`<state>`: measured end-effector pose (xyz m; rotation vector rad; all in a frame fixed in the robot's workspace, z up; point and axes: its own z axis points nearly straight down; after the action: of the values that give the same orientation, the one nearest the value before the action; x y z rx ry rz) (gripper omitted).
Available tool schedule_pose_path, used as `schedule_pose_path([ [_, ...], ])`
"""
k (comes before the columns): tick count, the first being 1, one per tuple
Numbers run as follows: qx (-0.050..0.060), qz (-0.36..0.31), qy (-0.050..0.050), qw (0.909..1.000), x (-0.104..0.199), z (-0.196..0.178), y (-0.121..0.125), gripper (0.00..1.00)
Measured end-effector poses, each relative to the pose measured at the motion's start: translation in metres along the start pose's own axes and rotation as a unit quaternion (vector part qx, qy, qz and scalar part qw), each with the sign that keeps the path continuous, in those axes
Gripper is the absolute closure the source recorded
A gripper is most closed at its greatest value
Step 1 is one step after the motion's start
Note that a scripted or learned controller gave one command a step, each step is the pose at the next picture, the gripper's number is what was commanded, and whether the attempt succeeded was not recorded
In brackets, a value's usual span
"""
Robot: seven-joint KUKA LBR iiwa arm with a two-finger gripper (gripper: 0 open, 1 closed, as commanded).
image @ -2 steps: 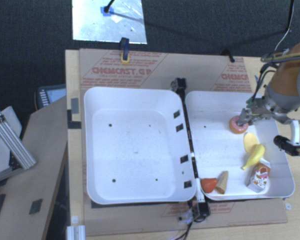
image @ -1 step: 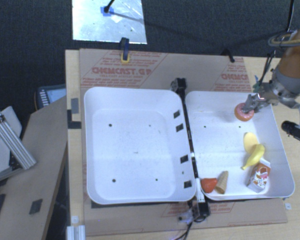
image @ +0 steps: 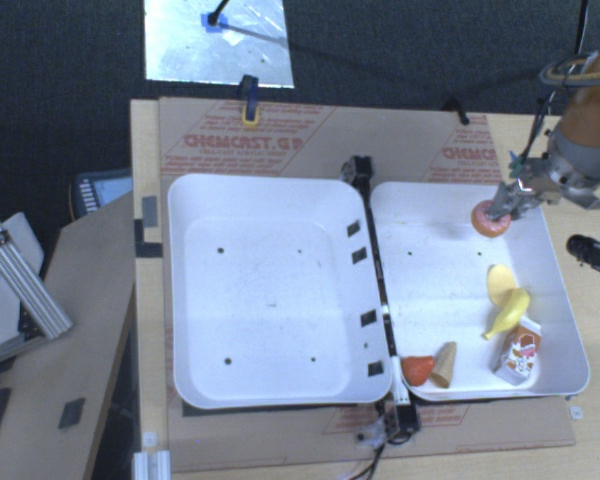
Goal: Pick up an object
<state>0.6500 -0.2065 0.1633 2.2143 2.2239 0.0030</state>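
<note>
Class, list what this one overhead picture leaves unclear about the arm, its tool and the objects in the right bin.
1. Tool: blurred and small in the camera view; open or shut cannot be told.
2. Donut: the tool overlaps its upper edge, so whether it is gripped cannot be told.
3. Arm: cut off by the right edge.
4. Carton: print too small to read.
5. Cone and red piece: too small to tell if they touch.
</note>
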Motion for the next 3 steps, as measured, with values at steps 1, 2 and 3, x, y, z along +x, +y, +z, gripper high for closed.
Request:
schedule_pose_path([
  [1,0.003,0.001,0.001,1.0,0.001,0.059,-0.017,1.0],
  [2,-0.001,0.001,-0.001,1.0,0.0,-0.018,-0.019,1.0],
  [3,0.003,0.0,0.001,1.0,0.001,0.065,-0.013,1.0],
])
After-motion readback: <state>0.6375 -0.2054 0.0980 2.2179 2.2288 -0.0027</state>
